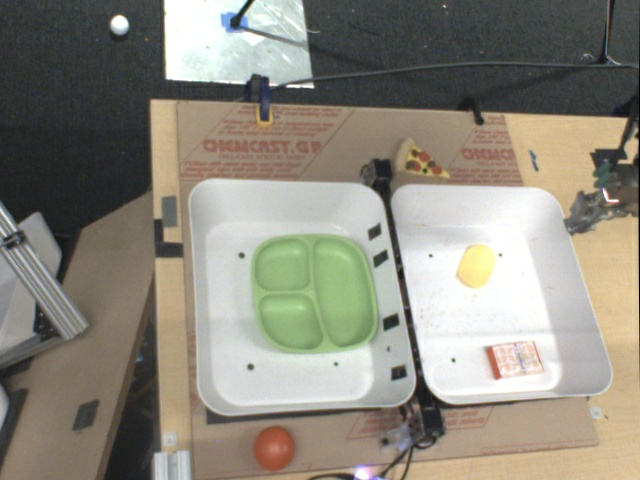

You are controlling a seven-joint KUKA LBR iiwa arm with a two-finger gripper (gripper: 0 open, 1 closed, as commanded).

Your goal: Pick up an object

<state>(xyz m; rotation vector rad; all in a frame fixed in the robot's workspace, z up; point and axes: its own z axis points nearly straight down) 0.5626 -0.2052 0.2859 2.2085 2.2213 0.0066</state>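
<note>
A yellow rounded object lies in the upper middle of the right bin. A small red and white box rests near that bin's front right corner. The gripper hangs at the right bin's far right edge, just outside its rim, apart from both objects. Nothing shows between its tips.
A green divided plate lies in the left bin. A toy pizza slice sits on the cardboard behind the bins. A red ball rests in front of the left bin. Cables cross the dark floor behind.
</note>
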